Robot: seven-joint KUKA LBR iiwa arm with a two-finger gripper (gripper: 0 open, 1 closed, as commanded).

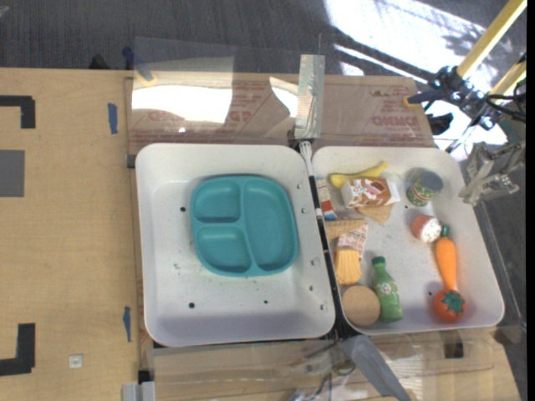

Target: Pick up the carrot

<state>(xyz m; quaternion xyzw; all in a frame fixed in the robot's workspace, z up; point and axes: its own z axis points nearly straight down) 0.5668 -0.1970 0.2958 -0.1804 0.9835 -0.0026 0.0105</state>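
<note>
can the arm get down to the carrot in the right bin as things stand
Probably yes. The carrot lies flat with its top uncovered near the right bin's right wall. The tomato and a small red and white piece crowd its ends, but its long sides look free.

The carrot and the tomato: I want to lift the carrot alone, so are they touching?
Cannot tell. In the camera view the carrot's orange tip reaches the tomato's top, but the slanted angle doesn't show plainly whether they make contact or merely overlap.

You're looking at a lab test rig: two white bins (155, 224) on a cardboard-covered surface (58, 224) with blue tape marks (112, 117), toy food (368, 195), clear plastic shields (217, 98)
</note>
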